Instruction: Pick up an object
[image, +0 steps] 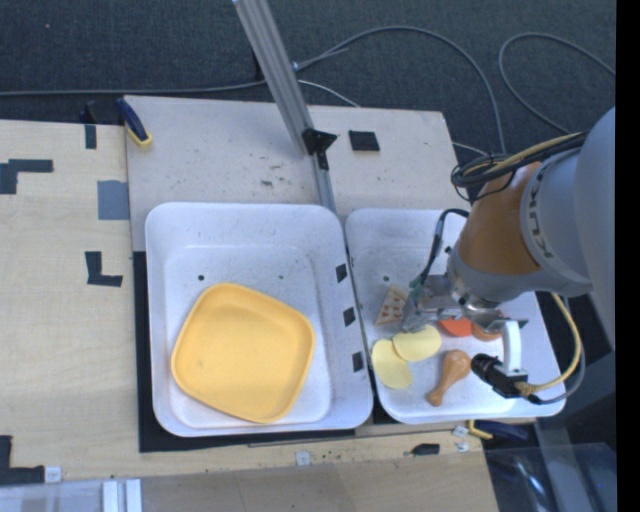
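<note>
In the right bin (385, 240), my gripper (421, 308) is low among small food items, reaching in from the right. A tan cracker-like piece (391, 306) lies just left of it. Two pale yellow chip-shaped pieces (416, 345) (390, 365) rest below it. A brown drumstick (449, 375) lies near the bin's front. An orange-red piece (458, 327) peeks out under the wrist. Nothing shows between the fingers.
The left bin (240, 230) holds a yellow square plate (243, 351). A slanted metal pole (290, 90) rises behind the bins. Cables trail at the back right. The back part of the right bin has free floor.
</note>
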